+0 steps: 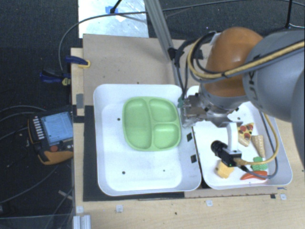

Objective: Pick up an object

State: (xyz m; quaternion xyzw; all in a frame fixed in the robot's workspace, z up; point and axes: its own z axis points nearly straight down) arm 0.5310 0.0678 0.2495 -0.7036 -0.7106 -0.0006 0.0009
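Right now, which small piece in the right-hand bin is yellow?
The yellow block at the group's left end; the rest are a pizza slice, tan cone, green piece and red piece.

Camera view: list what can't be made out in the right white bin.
Shallow white plastic bin on the right: its far half, camera view, hidden beneath the grey robot arm.
Small green and red toy pieces at its near right corner, camera view: too small and blurred to identify.

Green 3-section plate (152, 123) in white bin (109, 171)
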